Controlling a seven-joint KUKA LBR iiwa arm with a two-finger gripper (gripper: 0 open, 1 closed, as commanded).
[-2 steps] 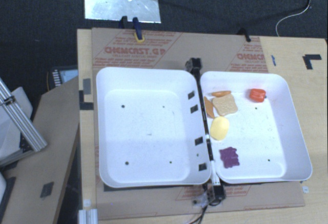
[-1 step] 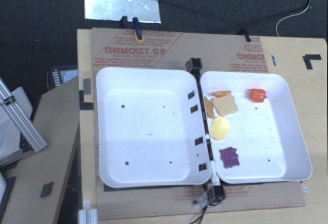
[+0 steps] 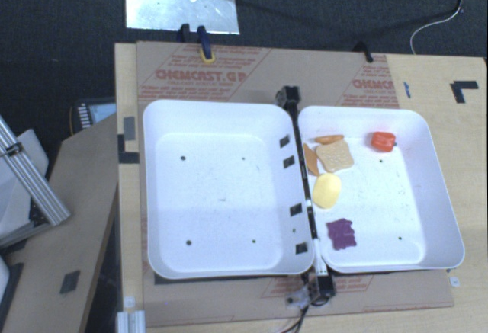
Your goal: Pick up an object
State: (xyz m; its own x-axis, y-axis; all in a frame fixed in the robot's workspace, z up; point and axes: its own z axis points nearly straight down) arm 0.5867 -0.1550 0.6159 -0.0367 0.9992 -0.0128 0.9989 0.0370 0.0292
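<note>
Crowding is the chief hazard here, as far as I can judge: every candidate lies in the right bin [image 3: 435, 171], and most of them sit hard against its left wall, next to the black clips [image 3: 292, 162] that join it to the left bin [image 3: 152, 171]. A tan toast slice [image 3: 335, 156] lies flat with an orange strip [image 3: 329, 139] touching its upper edge and an orange wedge [image 3: 310, 160] tucked against its left side. A grasp aimed at any of these three could catch a neighbour, or strike the bin wall and skid off. The toast slice also looks thin and flat, so a closing grip would probably slide over it rather than get under it. Just below it sits a yellow rounded piece [image 3: 327, 190], close to the wall too. Its smooth curve seems likely to squirt out sideways if it is gripped off-centre. The purple lumpy piece [image 3: 341, 233] lies nearer the bin's front and apart from the rest. The red piece [image 3: 383, 141] sits alone toward the back, well apart from the cluster, and looks the safest choice, though being small and rounded it could roll when nudged. The bench [image 3: 229, 68] beneath the bins looks level.
</note>
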